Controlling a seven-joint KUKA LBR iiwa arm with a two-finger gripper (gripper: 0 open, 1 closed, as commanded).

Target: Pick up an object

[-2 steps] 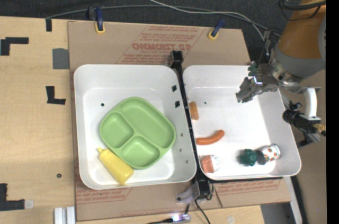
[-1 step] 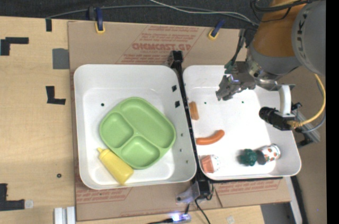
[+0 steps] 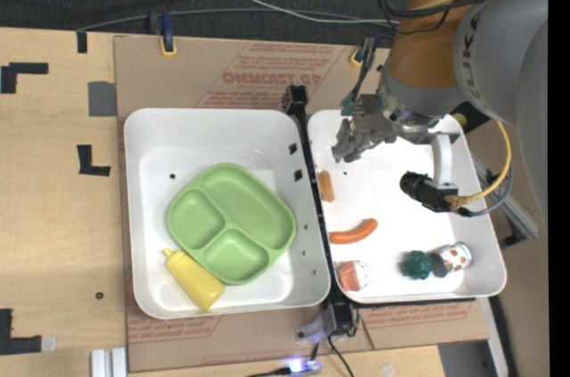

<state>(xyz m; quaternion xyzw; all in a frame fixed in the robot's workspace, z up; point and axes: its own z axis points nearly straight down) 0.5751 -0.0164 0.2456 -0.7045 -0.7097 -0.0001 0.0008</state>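
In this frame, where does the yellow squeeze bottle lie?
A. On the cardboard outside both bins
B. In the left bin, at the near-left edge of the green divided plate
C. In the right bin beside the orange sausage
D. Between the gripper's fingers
B: the yellow squeeze bottle lies in the left white bin, against the green divided plate.

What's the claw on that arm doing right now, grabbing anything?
Gripper: above the right bin, nothing seen between its fingers; open or shut cannot be told.
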